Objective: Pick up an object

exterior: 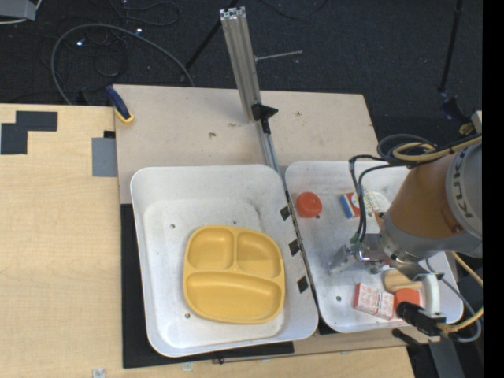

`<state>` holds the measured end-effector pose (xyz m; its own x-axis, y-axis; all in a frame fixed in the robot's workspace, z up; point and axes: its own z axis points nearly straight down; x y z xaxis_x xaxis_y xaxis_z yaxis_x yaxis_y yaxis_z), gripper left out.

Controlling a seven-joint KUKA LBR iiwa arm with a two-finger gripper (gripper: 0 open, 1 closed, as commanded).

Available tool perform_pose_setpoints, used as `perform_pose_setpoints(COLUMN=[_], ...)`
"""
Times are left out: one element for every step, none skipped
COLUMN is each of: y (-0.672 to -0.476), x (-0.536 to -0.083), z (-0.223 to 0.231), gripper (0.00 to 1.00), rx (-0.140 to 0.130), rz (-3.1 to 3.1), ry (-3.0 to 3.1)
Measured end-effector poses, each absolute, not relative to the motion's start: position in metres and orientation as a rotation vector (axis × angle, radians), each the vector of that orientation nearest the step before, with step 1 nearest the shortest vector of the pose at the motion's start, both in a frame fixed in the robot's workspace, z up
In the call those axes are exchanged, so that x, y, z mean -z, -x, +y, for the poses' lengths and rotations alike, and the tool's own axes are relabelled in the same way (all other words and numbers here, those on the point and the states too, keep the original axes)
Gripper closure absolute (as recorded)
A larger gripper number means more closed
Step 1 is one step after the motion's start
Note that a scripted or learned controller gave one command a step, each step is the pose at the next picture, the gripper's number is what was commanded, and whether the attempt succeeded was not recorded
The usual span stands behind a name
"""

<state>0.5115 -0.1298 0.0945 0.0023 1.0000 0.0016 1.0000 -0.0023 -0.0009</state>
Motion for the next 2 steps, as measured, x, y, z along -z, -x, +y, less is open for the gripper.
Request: perform_pose_setpoints(y=[-0.512,-0.521], x=[-0.107,-0.154], z=[-0.13,-0.133], gripper=[1.0,1.0], rx=[0.004,0.001], rz=[-2.213,-2.224], ry=[2.225,2.221])
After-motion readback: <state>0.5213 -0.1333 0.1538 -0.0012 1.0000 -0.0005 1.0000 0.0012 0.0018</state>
